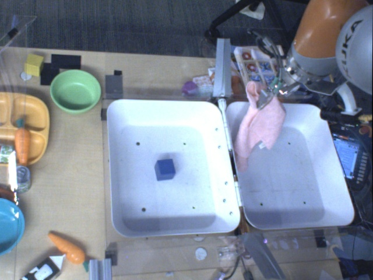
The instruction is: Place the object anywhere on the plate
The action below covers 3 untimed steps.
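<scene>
Pink cloth hangs pinched at its top corner in the closed gripper, lifted above the right bin. It seems carried but not yet delivered. No plate lies under it; a blue cube sits left of that bin.

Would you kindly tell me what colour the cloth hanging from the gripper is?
Pale pink; the cloth shows best in the camera view.
</scene>
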Available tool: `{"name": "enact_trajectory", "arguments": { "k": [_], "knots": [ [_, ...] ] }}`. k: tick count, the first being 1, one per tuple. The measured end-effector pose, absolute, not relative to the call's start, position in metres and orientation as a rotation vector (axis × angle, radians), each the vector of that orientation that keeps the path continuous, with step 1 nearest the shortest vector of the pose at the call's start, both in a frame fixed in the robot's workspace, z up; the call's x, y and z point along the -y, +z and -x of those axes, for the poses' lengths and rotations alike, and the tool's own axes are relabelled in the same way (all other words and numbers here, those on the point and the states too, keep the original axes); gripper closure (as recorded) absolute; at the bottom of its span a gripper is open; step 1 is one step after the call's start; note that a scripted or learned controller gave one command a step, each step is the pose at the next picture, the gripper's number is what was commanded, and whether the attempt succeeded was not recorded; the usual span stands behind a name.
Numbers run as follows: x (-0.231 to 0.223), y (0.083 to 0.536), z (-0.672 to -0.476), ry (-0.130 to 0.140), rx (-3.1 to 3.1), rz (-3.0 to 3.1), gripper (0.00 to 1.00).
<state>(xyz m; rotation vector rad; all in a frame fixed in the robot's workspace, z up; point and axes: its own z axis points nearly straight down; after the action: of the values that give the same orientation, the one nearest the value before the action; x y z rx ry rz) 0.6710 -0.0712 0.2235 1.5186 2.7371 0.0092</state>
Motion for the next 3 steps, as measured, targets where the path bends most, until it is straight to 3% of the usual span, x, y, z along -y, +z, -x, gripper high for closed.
{"name": "enact_trajectory", "arguments": {
  "k": [1, 2, 3],
  "knots": [
    [-0.014, 0.198, -0.670, 0.007, -2.718, -1.564, 1.00],
    [-0.063, 0.186, -0.624, 0.007, -2.734, -1.538, 1.00],
    [-0.135, 0.177, -0.641, 0.006, -2.713, -1.577, 1.00]
  ]
}}
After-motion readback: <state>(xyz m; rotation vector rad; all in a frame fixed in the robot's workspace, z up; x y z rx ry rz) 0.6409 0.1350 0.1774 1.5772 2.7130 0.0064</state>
